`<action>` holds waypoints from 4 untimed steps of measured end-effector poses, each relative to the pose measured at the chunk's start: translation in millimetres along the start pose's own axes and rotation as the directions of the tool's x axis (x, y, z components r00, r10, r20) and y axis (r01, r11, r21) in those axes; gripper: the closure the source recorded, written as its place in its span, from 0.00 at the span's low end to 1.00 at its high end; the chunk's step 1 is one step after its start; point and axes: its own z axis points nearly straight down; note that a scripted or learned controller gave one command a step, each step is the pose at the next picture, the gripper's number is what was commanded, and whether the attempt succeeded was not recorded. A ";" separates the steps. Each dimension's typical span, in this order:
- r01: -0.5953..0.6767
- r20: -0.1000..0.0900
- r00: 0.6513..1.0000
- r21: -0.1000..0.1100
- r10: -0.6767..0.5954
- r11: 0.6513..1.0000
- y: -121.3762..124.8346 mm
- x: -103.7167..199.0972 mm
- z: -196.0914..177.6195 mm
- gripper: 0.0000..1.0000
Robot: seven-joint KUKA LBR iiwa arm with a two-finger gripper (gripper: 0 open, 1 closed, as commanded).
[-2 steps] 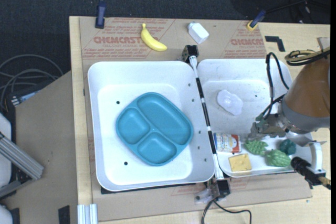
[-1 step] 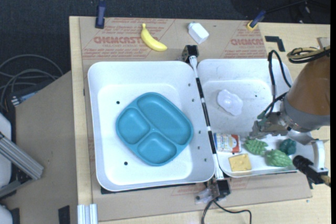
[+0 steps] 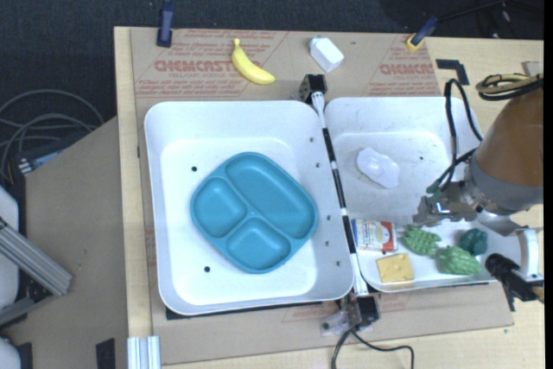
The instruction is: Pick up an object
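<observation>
Small objects, the things to be picked, lie together in the right bin (image 3: 389,112), most of them crowded into its near right corner under the arm.

At the far left, grey cables (image 3: 43,134) loop on the dark floor beside the bench. A printed cardboard sheet (image 3: 199,69) lies behind the bins, with a blue clip (image 3: 165,22) at its far left corner. The left bin (image 3: 164,143) holds a blue divided plate (image 3: 251,210), lying flat and turned at an angle near the bin's middle. Behind that bin, a yellow toy banana (image 3: 251,65) lies on the cardboard, and a white block (image 3: 327,54) sits further right, apart from it.

In the right bin, a pale translucent piece (image 3: 378,167) lies alone near the middle. Nearer the front edge, a red-and-white packet (image 3: 374,234) sits by the left wall, with a yellow block (image 3: 396,269) just in front of it. To the right come a green leafy piece (image 3: 421,239), a second green piece (image 3: 458,260) and a dark teal piece (image 3: 473,239) — all close together.

The gripper (image 3: 439,210) is low in the bin just above the first green piece; whether it touches it, and whether it is closed or released, cannot be told. The arm (image 3: 514,151) reaches in from the right, its orange band above the grey wrist.
</observation>
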 end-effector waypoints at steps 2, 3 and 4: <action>0.002 -0.002 1.000 0.000 -0.002 1.000 0.8 21.5 48.4 0.00; -0.001 0.005 1.000 -0.009 0.001 1.000 2.4 19.3 37.3 1.00; 0.004 -0.003 1.000 0.002 -0.004 1.000 55.6 90.3 -49.4 1.00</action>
